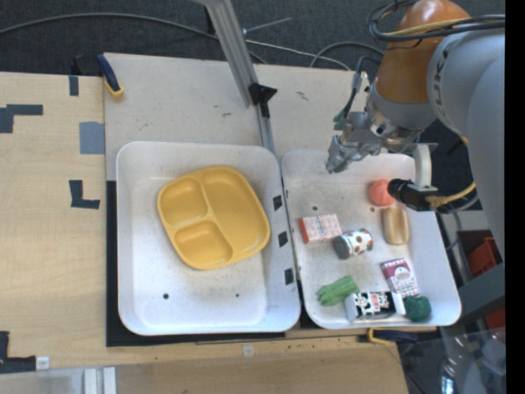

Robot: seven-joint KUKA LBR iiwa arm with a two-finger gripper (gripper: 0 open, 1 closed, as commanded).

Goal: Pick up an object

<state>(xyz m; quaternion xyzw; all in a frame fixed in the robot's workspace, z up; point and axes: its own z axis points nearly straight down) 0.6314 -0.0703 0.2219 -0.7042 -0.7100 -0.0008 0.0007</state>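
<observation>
Because its fingers look bunched and bare, the gripper (340,161) hangs over the right bin's (316,164) far corner, apparently poised to descend.

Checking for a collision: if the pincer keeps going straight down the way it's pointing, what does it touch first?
Probably the bare floor of the right bin near its upper-left corner; the pincer points there, though its height is unclear.

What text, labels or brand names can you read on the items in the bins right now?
No text here can be read.
Pink carton: print too blurred.
Small can: dark markings, unreadable.
Maroon packet: label too small.
Black and white carton: pattern or lettering, unreadable.
Yellow tray: no markings seen.
</observation>
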